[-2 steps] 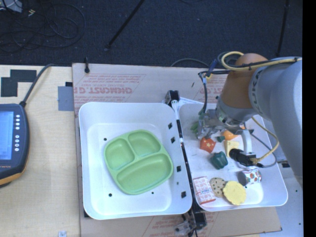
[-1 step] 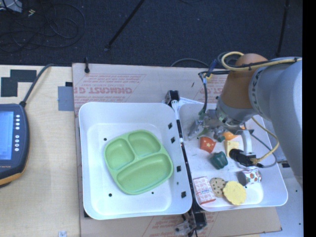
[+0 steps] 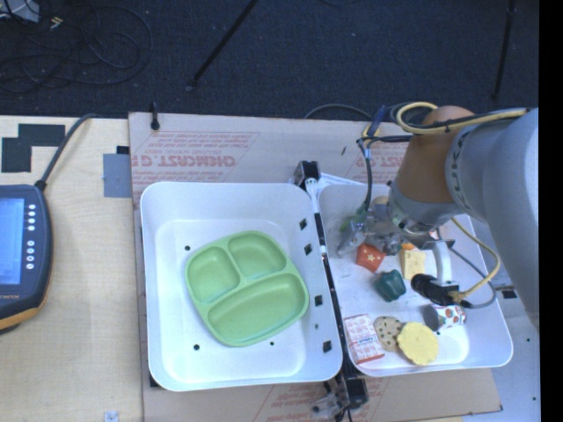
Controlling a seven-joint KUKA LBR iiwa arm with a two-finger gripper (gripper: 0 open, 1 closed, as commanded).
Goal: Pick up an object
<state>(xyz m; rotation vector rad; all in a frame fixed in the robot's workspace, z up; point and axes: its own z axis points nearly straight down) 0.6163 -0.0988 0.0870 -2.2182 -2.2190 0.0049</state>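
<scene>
Grey arm's hand (image 3: 365, 229) low in right white bin (image 3: 493, 341), grip state impossible to tell, beside small red block (image 3: 369, 256), dark green block (image 3: 389, 284), green divided plastic plate (image 3: 246, 287) in left white bin (image 3: 167, 323)

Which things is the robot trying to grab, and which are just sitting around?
Part of the job:
- gripper, down in the right bin
- red block
- green block
- yellow block
- cookie
- yellow chip
- red and white packet

Just lying about:
- green plate in the left bin
- handheld screen on the bench
</scene>
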